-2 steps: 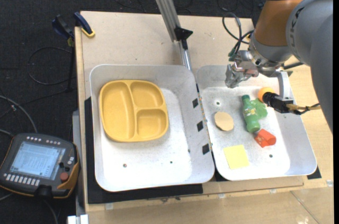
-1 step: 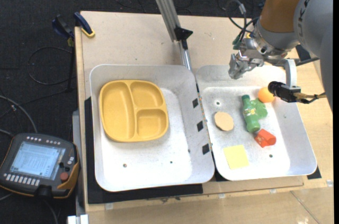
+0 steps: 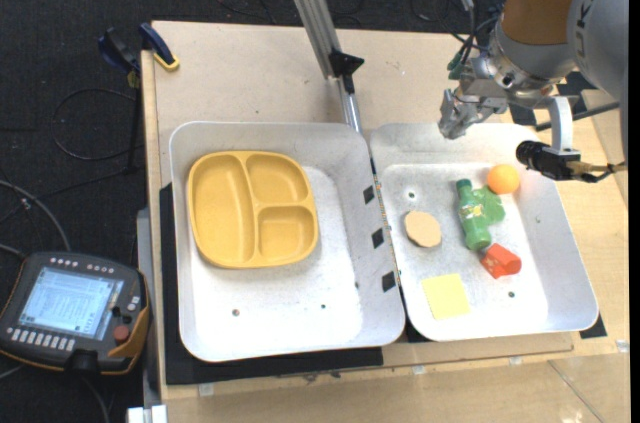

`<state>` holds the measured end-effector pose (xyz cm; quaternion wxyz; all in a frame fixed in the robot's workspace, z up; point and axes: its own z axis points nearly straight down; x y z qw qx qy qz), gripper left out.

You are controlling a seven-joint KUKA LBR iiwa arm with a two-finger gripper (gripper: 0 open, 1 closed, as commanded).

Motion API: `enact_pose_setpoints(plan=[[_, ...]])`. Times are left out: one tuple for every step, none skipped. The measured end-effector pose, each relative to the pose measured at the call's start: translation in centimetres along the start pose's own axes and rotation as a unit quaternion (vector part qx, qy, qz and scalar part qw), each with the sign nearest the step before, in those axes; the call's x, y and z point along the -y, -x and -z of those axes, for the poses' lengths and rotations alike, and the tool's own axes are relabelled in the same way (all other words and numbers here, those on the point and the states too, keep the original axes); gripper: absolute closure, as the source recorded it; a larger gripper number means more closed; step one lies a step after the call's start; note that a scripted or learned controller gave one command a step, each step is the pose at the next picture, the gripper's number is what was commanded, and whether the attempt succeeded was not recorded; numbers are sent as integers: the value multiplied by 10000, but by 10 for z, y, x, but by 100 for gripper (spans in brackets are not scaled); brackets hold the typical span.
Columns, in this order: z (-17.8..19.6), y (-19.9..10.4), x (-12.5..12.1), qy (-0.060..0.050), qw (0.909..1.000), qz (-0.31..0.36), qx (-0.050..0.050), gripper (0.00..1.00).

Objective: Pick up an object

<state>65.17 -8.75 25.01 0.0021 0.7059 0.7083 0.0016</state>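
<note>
Pale wooden bench [image 3: 250,71], dark carpeted floor [image 3: 70,1] strewn with cables [image 3: 85,136], possibly a teach pendant [image 3: 70,311] lower left

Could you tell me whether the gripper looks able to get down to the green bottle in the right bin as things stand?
Probably yes: the gripper hangs over the right bin's far edge, and the green bottle lies uncovered, though an orange ball and red piece sit close by.

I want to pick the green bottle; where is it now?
The green bottle lies in the right bin, between the tan disc and the orange ball.
</note>
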Motion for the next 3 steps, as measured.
enact_pose_setpoints(plan=[[-8, -59, -13, -14, 10000, 24, -8, 100], [-4, -113, -22, -10, 10000, 24, -13, 100], [-11, -156, -15, -31, 10000, 20, -11, 100]])
